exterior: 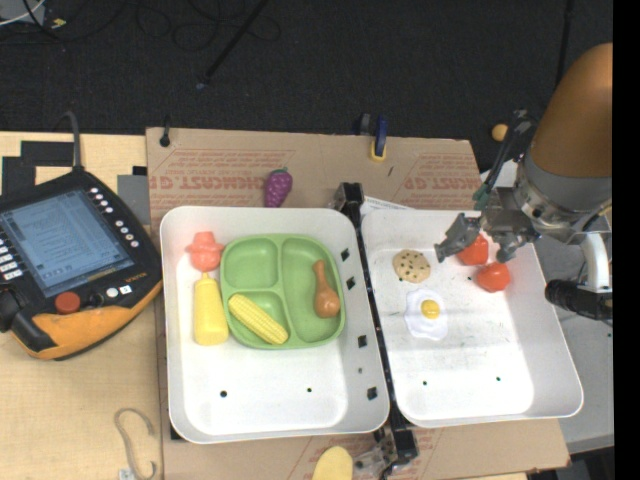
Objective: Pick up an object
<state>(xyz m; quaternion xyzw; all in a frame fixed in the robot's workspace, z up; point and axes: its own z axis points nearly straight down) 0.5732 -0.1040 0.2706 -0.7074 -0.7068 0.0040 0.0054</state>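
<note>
Brown cardboard (300, 168) covers the bench under two shallow white bins, with black cloth behind. Over the right white bin (520, 388) the grey arm's two-finger gripper (480, 245) has a red round toy tomato (474, 251) pinched between its spread dark fingers, near the bin's far right corner. A second red tomato piece (493, 277) lies just beside it, with a speckled round cookie (411, 265) and a white-and-yellow fried egg (428, 313) further left. The left white bin (260, 398) holds a green divided plate (250, 268) carrying a yellow corn cob (258, 318) and a brown drumstick (325, 290).
</note>
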